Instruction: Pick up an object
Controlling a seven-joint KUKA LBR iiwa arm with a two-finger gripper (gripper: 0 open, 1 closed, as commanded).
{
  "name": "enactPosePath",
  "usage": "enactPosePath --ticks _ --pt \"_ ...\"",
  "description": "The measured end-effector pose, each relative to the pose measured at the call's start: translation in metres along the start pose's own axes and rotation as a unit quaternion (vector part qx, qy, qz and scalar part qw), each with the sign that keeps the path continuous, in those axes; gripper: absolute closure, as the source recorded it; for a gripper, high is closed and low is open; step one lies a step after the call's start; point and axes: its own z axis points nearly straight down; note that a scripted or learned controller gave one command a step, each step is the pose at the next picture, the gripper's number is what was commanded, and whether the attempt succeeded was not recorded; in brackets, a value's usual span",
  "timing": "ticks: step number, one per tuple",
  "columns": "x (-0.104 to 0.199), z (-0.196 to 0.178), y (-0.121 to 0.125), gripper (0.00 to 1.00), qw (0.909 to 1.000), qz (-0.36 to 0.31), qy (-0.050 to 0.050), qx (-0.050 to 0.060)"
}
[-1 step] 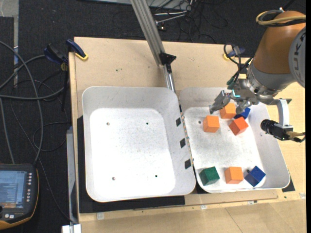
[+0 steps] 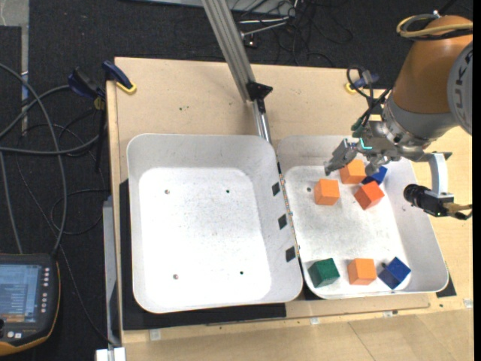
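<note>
My gripper (image 2: 355, 156) hangs over the back part of the right bin (image 2: 421, 235). Right below it lies an orange cube (image 2: 351, 174), partly covered by the gripper. A small blue block (image 2: 376, 174) and a red-orange cube (image 2: 369, 195) sit just to its right. Another orange cube (image 2: 326, 192) rests a little to the left. Along the bin's front edge stand a green cube (image 2: 324, 271), an orange cube (image 2: 362, 271) and a blue cube (image 2: 394, 272).
The left bin (image 2: 197, 216) lies beside the right one, their rims touching at the middle. A slanted metal pole (image 2: 229, 40) runs from the back down to the bins' junction. The bench's wooden edge surrounds both bins.
</note>
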Motion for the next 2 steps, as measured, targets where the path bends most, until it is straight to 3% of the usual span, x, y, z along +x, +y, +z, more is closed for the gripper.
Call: enactPosePath --ticks 1,2 --pt "0.007 0.058 0.006 0.0 1.0 -0.001 0.0 0.002" --pt "0.001 0.11 -0.003 0.0 1.0 0.001 0.0 0.002"
